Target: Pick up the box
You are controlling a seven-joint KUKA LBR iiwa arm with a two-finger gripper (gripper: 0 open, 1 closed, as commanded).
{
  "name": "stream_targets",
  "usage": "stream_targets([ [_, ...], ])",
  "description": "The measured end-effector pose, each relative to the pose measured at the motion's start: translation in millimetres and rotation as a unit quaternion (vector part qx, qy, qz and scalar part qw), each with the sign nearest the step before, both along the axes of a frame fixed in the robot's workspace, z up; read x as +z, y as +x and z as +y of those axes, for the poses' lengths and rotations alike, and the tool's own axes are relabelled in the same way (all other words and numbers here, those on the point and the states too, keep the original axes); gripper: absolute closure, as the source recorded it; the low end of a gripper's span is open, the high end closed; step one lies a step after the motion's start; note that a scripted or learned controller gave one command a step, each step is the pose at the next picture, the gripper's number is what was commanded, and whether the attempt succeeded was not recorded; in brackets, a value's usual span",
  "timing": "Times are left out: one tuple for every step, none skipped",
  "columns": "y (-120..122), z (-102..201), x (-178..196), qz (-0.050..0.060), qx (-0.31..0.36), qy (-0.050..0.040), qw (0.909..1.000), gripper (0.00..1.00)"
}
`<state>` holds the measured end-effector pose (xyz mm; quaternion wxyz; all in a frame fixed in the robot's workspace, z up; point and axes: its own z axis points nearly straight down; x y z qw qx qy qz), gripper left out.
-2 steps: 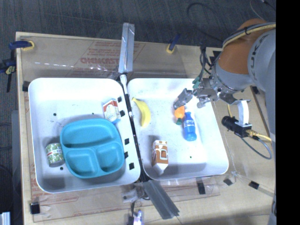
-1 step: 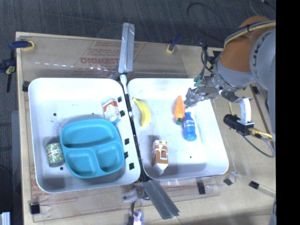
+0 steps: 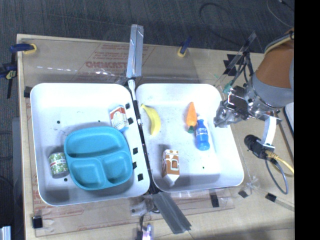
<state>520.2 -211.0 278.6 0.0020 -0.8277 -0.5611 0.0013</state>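
A small red and white box point(image 3: 118, 117) lies in the left bin, against the divider and just above the blue tray. An orange and white carton box point(image 3: 170, 164) stands in the right bin near its front edge. My gripper point(image 3: 223, 119) hangs over the right rim of the right bin, right of the blue bottle and well away from both boxes. Nothing shows in its grasp.
The left bin point(image 3: 45, 99) also holds a blue divided tray point(image 3: 97, 157) and a green-labelled can point(image 3: 58, 164). In the right bin point(image 3: 220, 169) lie a banana point(image 3: 152, 118), a carrot point(image 3: 191, 115) and a blue bottle point(image 3: 201, 135). Cables point(image 3: 270, 156) lie right of the bins.
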Motion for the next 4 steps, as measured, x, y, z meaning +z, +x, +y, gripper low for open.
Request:
stream_targets([
  [-43,14,84,-0.001,-0.217,-0.0007,0.9762,1.00],
  [-43,28,72,0.000,-0.193,-0.0003,0.9812,1.00],
  [-42,29,81,0.003,-0.188,0.0001,0.9821,1.00],
  [-42,30,90,0.005,-0.184,0.0002,0.9829,1.00],
])
